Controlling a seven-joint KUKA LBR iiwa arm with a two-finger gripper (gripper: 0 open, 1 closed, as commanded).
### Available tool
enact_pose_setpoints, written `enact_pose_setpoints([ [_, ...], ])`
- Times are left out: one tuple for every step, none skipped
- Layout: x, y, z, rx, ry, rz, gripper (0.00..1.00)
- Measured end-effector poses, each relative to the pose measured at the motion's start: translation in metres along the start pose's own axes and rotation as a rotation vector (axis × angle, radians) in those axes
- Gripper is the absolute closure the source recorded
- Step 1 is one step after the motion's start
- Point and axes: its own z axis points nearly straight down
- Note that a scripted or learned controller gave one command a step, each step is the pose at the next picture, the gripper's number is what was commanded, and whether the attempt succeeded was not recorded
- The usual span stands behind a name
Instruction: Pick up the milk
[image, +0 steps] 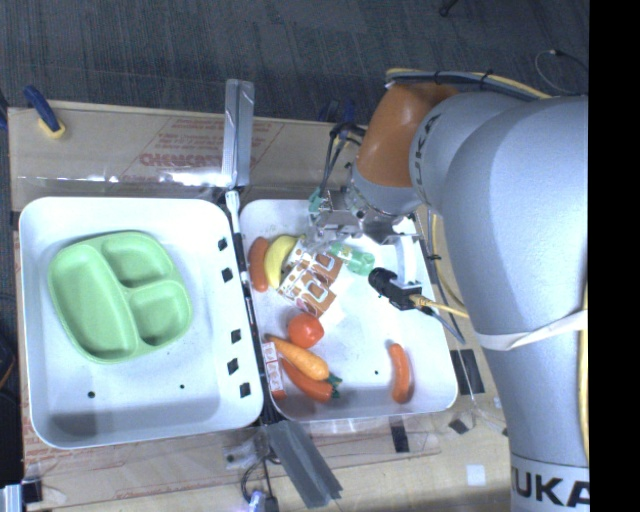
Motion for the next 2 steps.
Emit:
enact_pose_setpoints([
  [0.0343, -0.0415, -0.0565, 0.006, 0.004, -0.419, 1.0],
  [0.0344, -0.0408, -0.0649, 0.01, 0.004, -0.425, 1.0],
])
